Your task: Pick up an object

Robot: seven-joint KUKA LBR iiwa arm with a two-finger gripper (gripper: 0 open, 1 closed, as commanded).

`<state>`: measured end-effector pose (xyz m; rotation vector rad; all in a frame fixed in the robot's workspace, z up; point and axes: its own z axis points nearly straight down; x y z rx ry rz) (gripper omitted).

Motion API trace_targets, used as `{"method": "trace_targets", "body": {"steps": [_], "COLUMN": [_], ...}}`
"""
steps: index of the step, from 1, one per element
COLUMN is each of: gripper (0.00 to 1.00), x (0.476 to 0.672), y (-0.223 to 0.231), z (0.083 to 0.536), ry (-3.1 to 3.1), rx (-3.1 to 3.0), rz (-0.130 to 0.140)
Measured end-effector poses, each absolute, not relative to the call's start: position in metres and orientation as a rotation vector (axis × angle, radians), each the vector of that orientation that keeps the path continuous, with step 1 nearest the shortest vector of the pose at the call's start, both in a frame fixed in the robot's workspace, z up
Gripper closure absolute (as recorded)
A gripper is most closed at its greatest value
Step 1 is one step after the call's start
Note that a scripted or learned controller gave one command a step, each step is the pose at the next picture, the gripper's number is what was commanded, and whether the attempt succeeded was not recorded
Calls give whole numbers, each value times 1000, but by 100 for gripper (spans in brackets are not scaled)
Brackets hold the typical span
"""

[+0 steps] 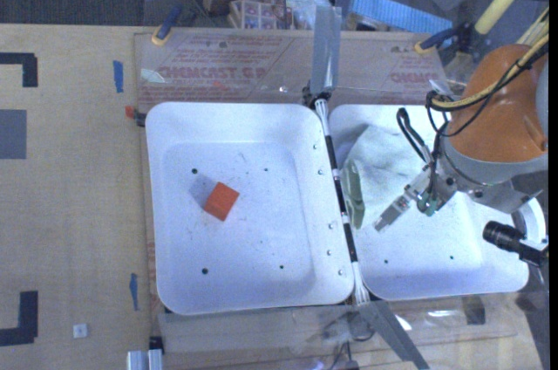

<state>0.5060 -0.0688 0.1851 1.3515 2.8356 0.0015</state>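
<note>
Small orange cube-shaped block (pixel 221 201) sits alone in the left shallow white plastic bin (pixel 174 133), a bit left of centre, resting flat on the floor w/ one corner toward 6 o'clock. Well apart from every wall, so prob. an easy top-down target: room for fingers on either side.

Grey arm w/ orange band (pixel 501 111) comes in from 3 o'clock and hangs over the right shallow white plastic bin (pixel 436 268), not over the block. Two-finger gripper (pixel 397 213) points toward 8 o'clock, tip near a pale greenish crumpled object (pixel 354 192) lying along that bin's left wall, approx. 9 o'clock of the tip. Touching or just short of it — can't tell at this slant.

Jaws: too small and blurred to say how wide; nothing visibly between them, so no hold to claim.

Judgement: arm seems set up for the greenish thing by the wall, which looks awkward, since the wall crowds one side. Orange block is well apart, across the divider (pixel 336 185).
</note>
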Motion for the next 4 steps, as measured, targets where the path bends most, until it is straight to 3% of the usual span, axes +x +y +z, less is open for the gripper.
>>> {"method": "trace_targets", "body": {"steps": [1, 2, 3, 4], "gripper": [0, 0, 0, 0], "x": [549, 568, 523, 523], "y": [-56, 14, -31, -31], "z": [185, 185, 185, 185], "ry": [2908, 2961, 2629, 2628], "rx": [1171, 1031, 1724, 1724], "rz": [3, 4, -1, -1]}}
